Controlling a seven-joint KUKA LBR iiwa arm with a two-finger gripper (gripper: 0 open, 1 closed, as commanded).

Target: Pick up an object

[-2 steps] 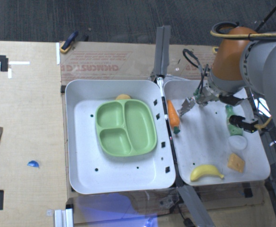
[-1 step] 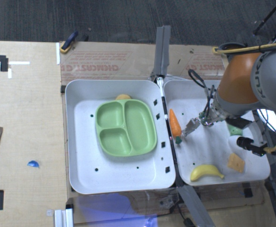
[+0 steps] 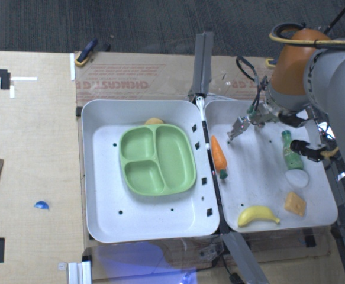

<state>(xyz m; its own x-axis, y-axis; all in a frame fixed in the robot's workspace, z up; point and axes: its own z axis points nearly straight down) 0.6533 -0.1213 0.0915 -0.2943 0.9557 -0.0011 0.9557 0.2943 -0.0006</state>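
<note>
My gripper (image 3: pixel 238 129) hangs over the back left part of the right bin (image 3: pixel 252 182), open, with nothing between its fingers. An orange carrot (image 3: pixel 218 153) lies along that bin's left wall, just below and left of the gripper. A green bottle (image 3: pixel 290 151) lies at the bin's right side, with a white round piece (image 3: pixel 297 178) below it. A tan chunk (image 3: pixel 295 203) and a yellow banana (image 3: pixel 258 216) rest near the front edge.
The left bin (image 3: pixel 101 188) holds a green divided plate (image 3: pixel 158 158), with a small yellow-orange thing (image 3: pixel 154 121) peeking out behind it. The arm's orange band (image 3: pixel 293 64) and grey body stand over the right bin's back right corner. A metal divider (image 3: pixel 203 64) rises between the bins.
</note>
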